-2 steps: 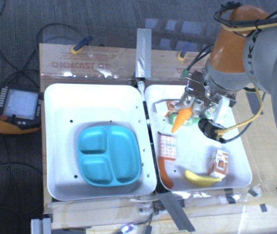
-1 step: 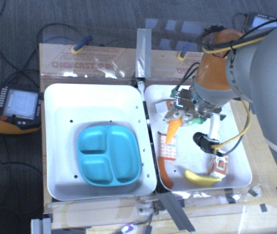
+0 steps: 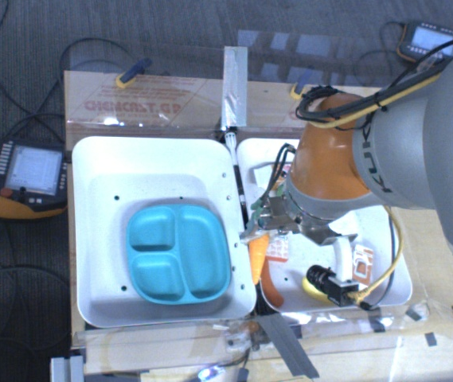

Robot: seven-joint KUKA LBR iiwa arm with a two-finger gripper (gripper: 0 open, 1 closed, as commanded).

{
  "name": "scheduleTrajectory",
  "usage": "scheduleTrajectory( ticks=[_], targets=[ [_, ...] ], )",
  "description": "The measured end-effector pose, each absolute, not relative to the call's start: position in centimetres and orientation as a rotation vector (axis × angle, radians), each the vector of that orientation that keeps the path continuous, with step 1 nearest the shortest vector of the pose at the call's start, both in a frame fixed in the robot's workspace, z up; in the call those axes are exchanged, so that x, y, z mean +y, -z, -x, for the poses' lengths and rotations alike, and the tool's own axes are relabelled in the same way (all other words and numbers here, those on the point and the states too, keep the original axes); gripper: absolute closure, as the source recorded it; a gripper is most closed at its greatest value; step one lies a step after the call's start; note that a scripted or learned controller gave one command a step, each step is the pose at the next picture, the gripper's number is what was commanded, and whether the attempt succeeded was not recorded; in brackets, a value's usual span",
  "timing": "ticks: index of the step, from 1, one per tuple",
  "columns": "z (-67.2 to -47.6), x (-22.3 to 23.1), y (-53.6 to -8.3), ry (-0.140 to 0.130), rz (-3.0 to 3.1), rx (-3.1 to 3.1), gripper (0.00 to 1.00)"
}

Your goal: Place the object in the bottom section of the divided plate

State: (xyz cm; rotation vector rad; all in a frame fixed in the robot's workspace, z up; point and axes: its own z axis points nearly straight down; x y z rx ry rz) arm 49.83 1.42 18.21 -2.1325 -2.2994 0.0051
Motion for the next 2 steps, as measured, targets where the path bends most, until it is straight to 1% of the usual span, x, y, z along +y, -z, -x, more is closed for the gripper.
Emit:
scheduleTrajectory(
  ticks=[1, 2],
  targets=[
    [-48.22, 8.03, -18.2, -0.006, 1.966, -2.443, 1.0],
    [-48.22, 8.02, -18.2, -0.006, 1.966, -2.443, 0.0]
  ],
)
